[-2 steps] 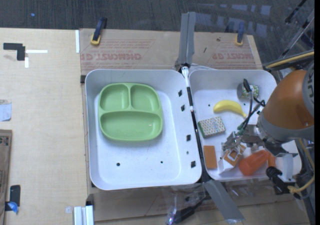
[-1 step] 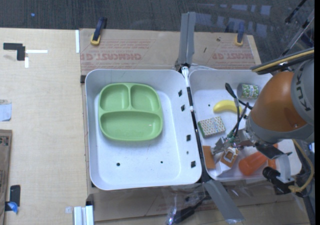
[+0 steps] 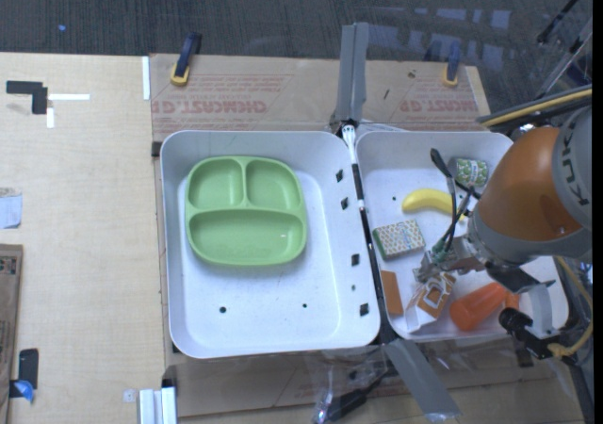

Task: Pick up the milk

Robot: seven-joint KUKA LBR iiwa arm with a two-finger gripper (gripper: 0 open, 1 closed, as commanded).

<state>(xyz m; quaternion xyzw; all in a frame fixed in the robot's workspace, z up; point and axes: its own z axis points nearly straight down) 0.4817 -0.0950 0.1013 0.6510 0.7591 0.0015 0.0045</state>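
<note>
- Two shallow white plastic bins sat side by side on the pale wooden tabletop (image 3: 75, 224), their inner rims touching near the centre of the frame.
- The left white bin (image 3: 188, 318) held a green three-compartment plate (image 3: 247, 210) in its upper left part; the floor along its lower and right sides lay bare and open.
- The right white bin (image 3: 377, 154) was crowded: a yellow banana (image 3: 427, 201) near its middle, a small green patterned box (image 3: 399, 238) just below-left of it, a thin orange-brown stick (image 3: 391, 292) by the lower left wall, and an orange carrot-shaped item (image 3: 479, 306) at the lower right.
- The grey arm with its orange band (image 3: 528, 196) covered the bin's right side, leaving little room there.
- The jaws (image 3: 435, 271) hung low over a small white-and-brown carton, likely the milk (image 3: 431, 300), in the lower middle of the right bin, seemingly touching its top.
- Whether the jaws were open or closed could not be told.
</note>
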